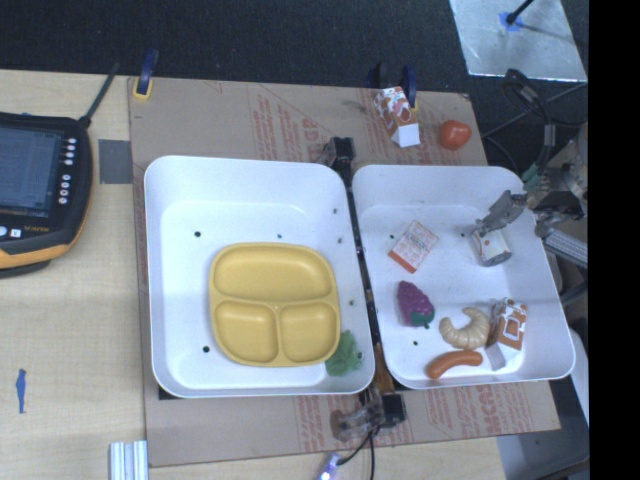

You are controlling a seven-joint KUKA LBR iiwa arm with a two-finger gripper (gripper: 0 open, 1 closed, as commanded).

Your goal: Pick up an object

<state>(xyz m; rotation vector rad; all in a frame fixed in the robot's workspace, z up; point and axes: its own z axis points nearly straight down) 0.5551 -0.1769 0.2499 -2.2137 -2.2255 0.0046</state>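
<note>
The right bin (540,278) holds a red and white packet (413,245), a purple bunch of grapes (415,303), a croissant (468,328), an orange sausage (455,364) and a small red and white carton (511,325). My gripper (491,244) hangs low over the upper right part of this bin, right of the packet and above the croissant. Nothing is visibly held in it. The arm comes in from the right edge.
The left bin (180,208) holds a yellow divided tray (275,303) with a green broccoli piece (344,355) at its lower right corner. Behind the bins lie a small carton (398,115) and a red tomato (454,134). A control pendant (35,188) sits far left.
</note>
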